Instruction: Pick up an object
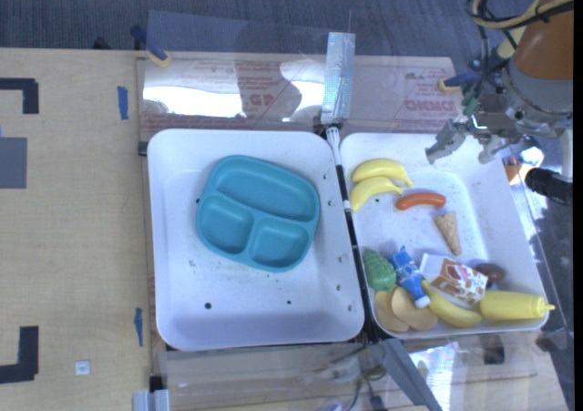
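While its metal fingers stand spread and bare, the gripper [466, 142] hovers over the right bin's [510, 218] far edge, beyond smooth curved plastic bananas [378, 179].

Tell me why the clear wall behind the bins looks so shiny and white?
Camera view: light glares off the clear plastic wall, washing out its red print; the claw looks a bit blurry; the blue tray and toy bananas look sharp.
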You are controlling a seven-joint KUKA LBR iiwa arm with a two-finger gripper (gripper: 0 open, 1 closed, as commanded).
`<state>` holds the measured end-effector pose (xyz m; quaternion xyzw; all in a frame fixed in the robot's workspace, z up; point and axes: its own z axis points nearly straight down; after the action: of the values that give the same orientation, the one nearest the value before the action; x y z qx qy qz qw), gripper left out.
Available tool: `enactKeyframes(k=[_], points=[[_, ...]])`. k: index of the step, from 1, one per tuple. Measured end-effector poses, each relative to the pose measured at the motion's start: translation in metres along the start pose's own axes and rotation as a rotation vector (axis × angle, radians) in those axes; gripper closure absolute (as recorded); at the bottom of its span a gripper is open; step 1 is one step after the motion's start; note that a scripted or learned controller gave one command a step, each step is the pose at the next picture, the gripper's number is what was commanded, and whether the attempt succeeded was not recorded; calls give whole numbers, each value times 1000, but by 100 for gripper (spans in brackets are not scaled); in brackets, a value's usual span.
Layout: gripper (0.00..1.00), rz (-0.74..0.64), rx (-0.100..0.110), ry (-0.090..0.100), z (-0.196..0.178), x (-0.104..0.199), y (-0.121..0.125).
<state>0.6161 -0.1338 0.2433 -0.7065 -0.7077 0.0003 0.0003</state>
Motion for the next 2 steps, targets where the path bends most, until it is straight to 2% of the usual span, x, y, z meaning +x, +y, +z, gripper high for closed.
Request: enactKeyframes(k=[1, 2], points=[[0, 27, -2, 0, 151, 21, -8], [0, -54, -1, 3, 155, 11, -107]])
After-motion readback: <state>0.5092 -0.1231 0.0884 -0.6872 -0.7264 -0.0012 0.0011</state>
